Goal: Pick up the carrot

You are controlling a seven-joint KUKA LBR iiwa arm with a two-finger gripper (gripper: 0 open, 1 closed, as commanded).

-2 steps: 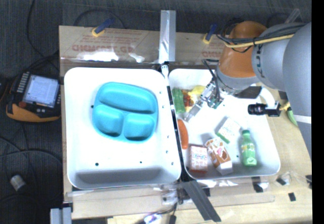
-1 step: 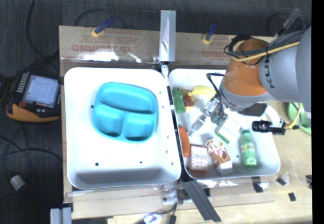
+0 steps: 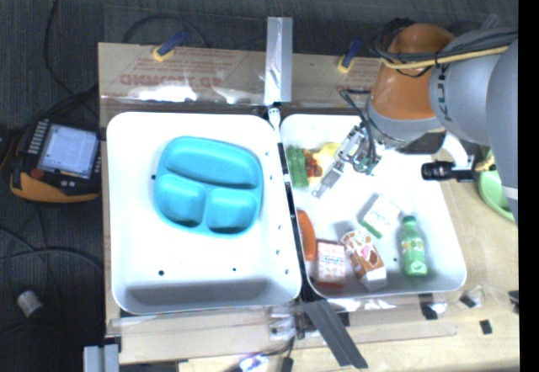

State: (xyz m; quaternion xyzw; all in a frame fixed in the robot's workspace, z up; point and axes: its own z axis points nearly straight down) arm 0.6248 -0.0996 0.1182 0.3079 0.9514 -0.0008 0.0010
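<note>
While the arm hangs over the right bin, the scene is logged from left to right. A handheld controller (image 3: 61, 156) lies on the floor beside the bench. The left bin (image 3: 135, 278) holds a blue divided tray (image 3: 206, 185). The right bin (image 3: 438, 227) holds the clutter: a green packet (image 3: 296, 167) at its left wall, a yellow-and-red item (image 3: 318, 158) beside it, then the carrot (image 3: 306, 236) lying lengthwise against the left wall, below the packet and touching a small red box (image 3: 330, 263). Further right, a tilted carton (image 3: 365, 256), a white-and-green box (image 3: 379, 215) and a green bottle (image 3: 411, 246) are noted.

The gripper (image 3: 330, 178) is seen above the upper middle of the right bin, slanted down toward the left, apart from the carrot; nothing is seen between its fingers, and whether they are parted cannot be told.

The carrot is judged light, stiff and smooth, likely a toy, so some slip is expected. A grasp across its middle is advised, though the wall on one side and the box on the other leave little room.

The carrot's lower end is hard to separate from the box.
</note>
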